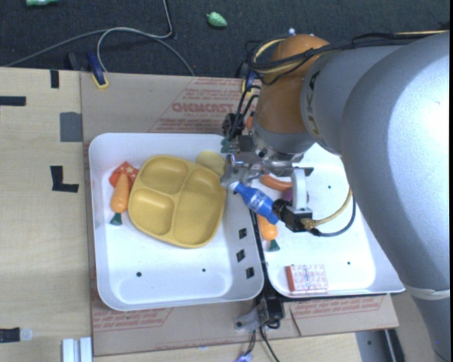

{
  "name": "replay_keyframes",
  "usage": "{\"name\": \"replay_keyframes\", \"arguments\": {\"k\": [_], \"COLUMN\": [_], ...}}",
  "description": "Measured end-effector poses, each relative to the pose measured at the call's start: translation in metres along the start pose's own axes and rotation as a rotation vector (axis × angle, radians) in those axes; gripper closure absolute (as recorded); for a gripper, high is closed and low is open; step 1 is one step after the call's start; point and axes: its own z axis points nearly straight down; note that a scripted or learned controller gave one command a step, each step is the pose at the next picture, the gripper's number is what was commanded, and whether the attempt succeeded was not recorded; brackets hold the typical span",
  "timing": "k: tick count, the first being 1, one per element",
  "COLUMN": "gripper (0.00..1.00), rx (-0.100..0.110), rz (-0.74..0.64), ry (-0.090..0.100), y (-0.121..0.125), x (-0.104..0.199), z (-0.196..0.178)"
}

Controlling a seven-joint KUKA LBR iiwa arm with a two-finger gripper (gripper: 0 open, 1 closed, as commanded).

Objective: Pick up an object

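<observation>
My gripper (240, 176) hangs over the divide between the two white bins, at the right edge of the left bin (106, 225). Just below it lies a blue bottle-like object (254, 200), slanted, with its upper end right at the gripper. Whether it is held I cannot tell. An orange piece (269, 230) lies at the blue object's lower end. A yellow divided plate (175, 200) fills the middle of the left bin. A toy carrot (120, 196) and a red item (124, 173) lie at the plate's left.
The right bin (362, 274) holds a red and white box (307, 277) near its front and an orange sausage shape (276, 181) under the wrist. A pale yellow object (208, 159) sits behind the plate. The grey arm (392, 142) covers the right bin's far side.
</observation>
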Motion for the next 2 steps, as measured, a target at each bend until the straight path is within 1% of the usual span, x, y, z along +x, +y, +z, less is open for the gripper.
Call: {"name": "replay_keyframes", "arguments": {"k": [1, 2], "gripper": [1.0, 0.0], "rx": [-0.003, -0.003], "rz": [0.003, 0.002], "ry": [-0.001, -0.001], "y": [-0.0265, -0.0266], "x": [-0.0558, -0.0555], "z": [-0.0282, -0.0281]}}
